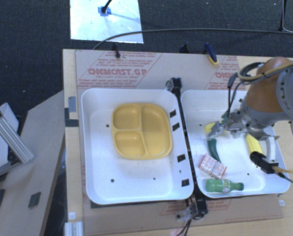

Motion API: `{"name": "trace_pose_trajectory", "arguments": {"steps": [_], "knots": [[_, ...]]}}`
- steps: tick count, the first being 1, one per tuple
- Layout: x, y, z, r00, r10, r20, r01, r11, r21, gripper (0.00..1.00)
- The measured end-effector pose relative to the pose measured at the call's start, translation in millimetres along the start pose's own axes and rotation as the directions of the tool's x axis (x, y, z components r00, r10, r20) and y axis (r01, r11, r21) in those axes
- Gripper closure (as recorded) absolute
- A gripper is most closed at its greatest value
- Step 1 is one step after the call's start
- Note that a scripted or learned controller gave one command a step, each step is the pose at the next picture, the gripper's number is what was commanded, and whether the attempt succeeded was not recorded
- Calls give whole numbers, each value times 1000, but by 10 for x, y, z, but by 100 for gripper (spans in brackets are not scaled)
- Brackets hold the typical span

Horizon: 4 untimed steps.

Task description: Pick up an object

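The left bin holds one thing, a yellow plate with three compartments. It lies flat near the bin's middle, a little toward the far wall and well clear of every side.

The right bin touches the left bin along a shared edge, and all the loose objects are in it. Nearest that edge, about halfway down, a small yellow piece lies just beside the gripper. Just below it a dark green piece lies lengthwise, pointing toward the near wall. Its upper end is close to the small yellow piece; whether they touch cannot be told. Lower down, a red-and-white packet lies flat near the green piece's lower end. A green bottle lies on its side along the near wall, cap to the right.

The gripper is down in the right bin, its tip next to the small yellow piece. Whether it is spread, closed or pinching anything cannot be told. To its right a long yellow piece lies on the bin floor under the wrist. The arm reaches in from the right over the bin's far right corner.
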State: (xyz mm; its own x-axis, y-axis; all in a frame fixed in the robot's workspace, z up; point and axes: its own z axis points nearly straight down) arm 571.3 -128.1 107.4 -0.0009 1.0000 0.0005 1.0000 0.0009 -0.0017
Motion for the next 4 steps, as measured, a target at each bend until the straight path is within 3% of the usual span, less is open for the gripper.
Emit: {"name": "trace_pose_trajectory", "arguments": {"steps": [1, 3, 4], "knots": [[-1, 12, -131, 1000, 0, 1, 0, 1000, -5, 100], [-58, -35, -1161, 1000, -3, 2, 3, 1000, -9, 100], [541, 21, -1152, 1000, -9, -1, 9, 1000, -4, 100]]}}
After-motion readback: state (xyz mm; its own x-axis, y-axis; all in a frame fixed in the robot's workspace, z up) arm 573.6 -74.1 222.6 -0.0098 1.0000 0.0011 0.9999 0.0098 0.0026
